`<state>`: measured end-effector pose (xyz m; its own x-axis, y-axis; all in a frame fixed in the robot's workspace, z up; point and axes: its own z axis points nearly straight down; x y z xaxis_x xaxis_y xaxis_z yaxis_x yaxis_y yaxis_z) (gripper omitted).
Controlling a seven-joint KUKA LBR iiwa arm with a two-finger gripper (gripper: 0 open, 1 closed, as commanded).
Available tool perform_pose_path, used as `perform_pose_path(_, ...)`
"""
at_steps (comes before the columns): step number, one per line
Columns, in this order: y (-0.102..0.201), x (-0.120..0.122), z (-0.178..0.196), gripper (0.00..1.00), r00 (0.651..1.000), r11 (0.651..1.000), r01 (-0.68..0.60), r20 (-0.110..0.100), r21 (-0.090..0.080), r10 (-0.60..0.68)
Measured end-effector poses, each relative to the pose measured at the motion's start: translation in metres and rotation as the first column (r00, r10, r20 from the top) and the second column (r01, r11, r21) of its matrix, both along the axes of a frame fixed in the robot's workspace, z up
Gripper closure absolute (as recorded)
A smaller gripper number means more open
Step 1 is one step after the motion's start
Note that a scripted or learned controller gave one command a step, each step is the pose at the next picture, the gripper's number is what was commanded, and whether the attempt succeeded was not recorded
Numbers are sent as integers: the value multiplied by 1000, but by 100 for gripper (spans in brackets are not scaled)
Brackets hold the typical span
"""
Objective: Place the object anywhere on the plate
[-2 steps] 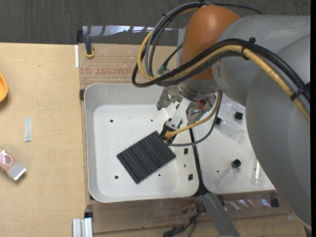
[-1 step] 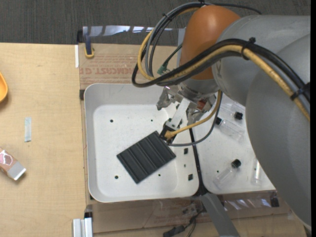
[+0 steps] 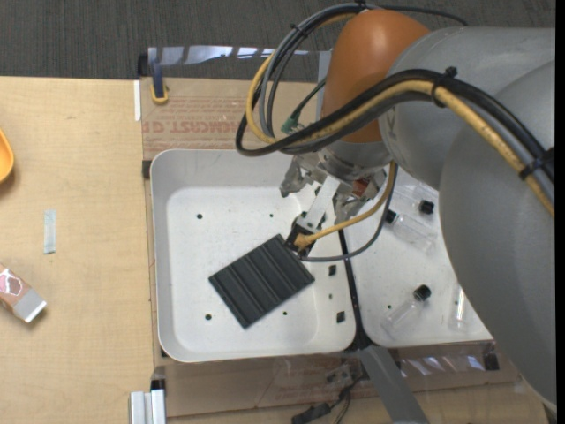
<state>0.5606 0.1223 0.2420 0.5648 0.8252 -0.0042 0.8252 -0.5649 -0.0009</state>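
Observation:
A dark ridged rectangular plate lies flat and turned at an angle in the left white bin, near its front middle. My gripper hangs over the right part of that bin, just above and beyond the plate's upper right corner. The wrist hides its tip, and I see nothing held. In the right bin lie clear plastic vials with black caps: one at the front and one further back.
The big grey arm covers most of the right bin and the view's right side. On the wooden bench to the left lie a small grey strip, a wrapped block and an orange thing at the edge.

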Motion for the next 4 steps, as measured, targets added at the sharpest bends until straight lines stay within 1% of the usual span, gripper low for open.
perform_pose_path(4, 0, 0, 0, 0, 1000, 1000, 0, 0, 0, 0)
